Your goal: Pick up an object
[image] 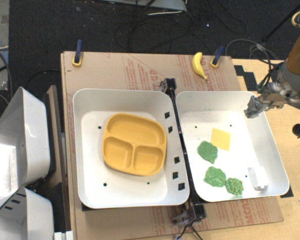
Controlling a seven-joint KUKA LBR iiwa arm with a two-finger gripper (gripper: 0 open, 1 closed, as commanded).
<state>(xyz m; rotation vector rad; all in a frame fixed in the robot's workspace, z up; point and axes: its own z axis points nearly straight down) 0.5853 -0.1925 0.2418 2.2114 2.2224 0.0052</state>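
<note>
The right bin (275, 149) holds a flat yellow square piece (221, 138), two green leafy pieces (207, 151) (215, 176), a small green bumpy piece (234, 186) and a small white object (257, 178). My gripper (253, 107) hangs at the bin's upper right rim, above and to the right of the yellow square. Nothing shows between its fingers.
The left bin (85, 134) holds a yellow divided tray (134, 144). A yellow banana (199, 65) lies on the cardboard behind the bins, near a blue clamp (217, 55). White containers (17, 139) stand at the far left.
</note>
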